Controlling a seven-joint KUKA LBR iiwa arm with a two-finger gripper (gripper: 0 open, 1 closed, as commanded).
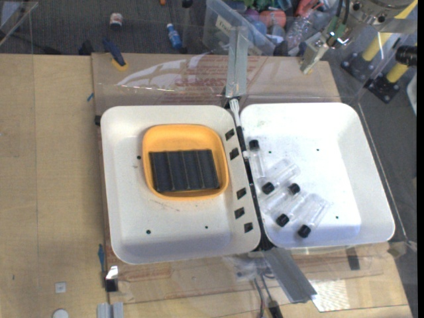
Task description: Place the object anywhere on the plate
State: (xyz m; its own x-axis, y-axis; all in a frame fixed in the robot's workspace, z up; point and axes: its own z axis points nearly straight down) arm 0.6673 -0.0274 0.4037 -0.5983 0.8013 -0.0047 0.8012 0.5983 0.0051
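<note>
Here, 5 clear bottles (286,194) lie in the right bin (344,131).

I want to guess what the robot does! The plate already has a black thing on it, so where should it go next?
Probably down to the right bin: clear bottles with black caps lie there, the end effector is up above the far edge, and the orange plate waits in the left bin.

Two bins sit side by side on the counter (46,177). The left bin (126,237) has a plate (154,140) in its middle, and a ridged block (184,171) lies on the plate. The right bin (344,151) holds a few small bottles (291,201) near its left side. A tub of toys (265,8) stands far behind the bins.
</note>
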